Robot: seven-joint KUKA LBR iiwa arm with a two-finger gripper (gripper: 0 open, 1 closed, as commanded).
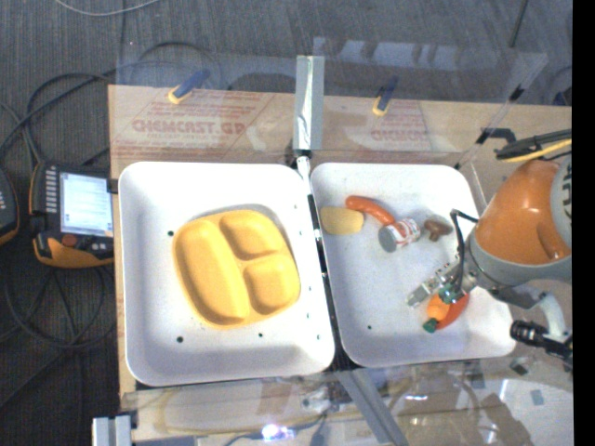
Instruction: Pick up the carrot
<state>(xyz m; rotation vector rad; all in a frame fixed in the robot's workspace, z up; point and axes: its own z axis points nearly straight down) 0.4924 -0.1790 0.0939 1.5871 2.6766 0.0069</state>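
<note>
The carrot (447, 312) is a short orange piece with a green tip at its lower left. It lies near the front right corner of the right bin (372, 305). My gripper (435, 291) hangs from the grey and orange arm, which comes in from the right. It sits low over the carrot's upper left side, touching or almost touching it. The wrist hides part of the carrot's far end.
Toward the back of the right bin lie a red-orange sausage (370, 210), a pale yellow piece (341, 220), a small grey can (398, 234) and a brown lump (435, 228). The left bin (149, 249) holds a yellow divided tray (240, 266).
</note>
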